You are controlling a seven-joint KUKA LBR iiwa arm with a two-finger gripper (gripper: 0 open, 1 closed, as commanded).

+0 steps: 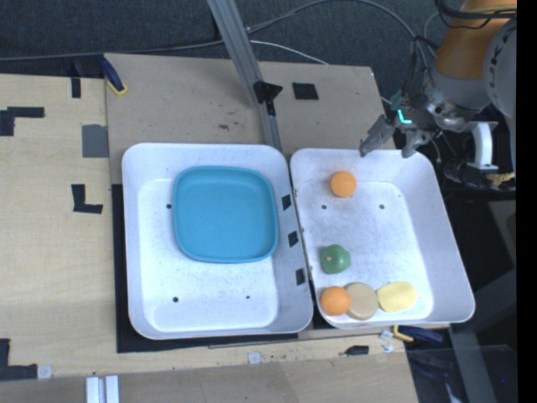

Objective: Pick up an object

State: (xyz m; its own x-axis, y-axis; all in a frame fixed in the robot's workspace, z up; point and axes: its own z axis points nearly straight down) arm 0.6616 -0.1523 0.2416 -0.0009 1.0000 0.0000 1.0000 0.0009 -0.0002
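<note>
The gripper (391, 143) is seen over the right bin (436, 225) rim at one o'clock, fingers spread, nothing grasped; an orange ball (342, 184) lies near, at its seven o'clock.

Your arm (478, 32) reaches in from the right, its orange band high in the upper corner. Your gripper (391, 143) hangs below the wrist with both dark fingers (374, 138) spread apart, nothing between them.

The gripper (391, 142) hangs with fingers spread over the right bin's (436, 225) far rim, near an orange ball (342, 184)
</note>
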